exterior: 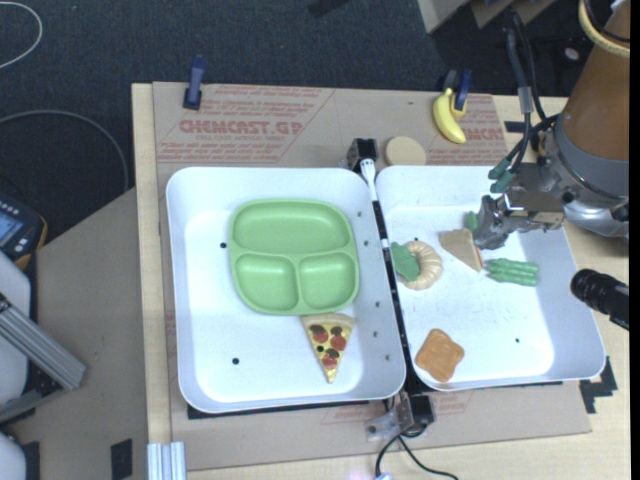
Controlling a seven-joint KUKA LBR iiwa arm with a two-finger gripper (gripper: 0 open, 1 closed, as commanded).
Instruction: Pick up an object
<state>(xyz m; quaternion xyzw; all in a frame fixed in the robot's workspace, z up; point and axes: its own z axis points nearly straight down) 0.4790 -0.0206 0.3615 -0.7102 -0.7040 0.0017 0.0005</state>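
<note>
In the right bin [520, 363] lie a tan wedge-shaped piece [461, 249], a donut with green icing [417, 264], a green bean-like piece [512, 271] and a brown toast piece [439, 355]. My gripper [488, 232] hangs low over the right bin, right beside the tan wedge and just above-left of the green piece. Nothing shows between its fingers.
The left bin [200, 298] holds a green divided plate [295, 256] and a pizza slice [329, 344]. A banana [449, 117] and a tan disc [405, 151] lie on the cardboard behind the bins. A black cylinder [606, 297] juts in at the right.
</note>
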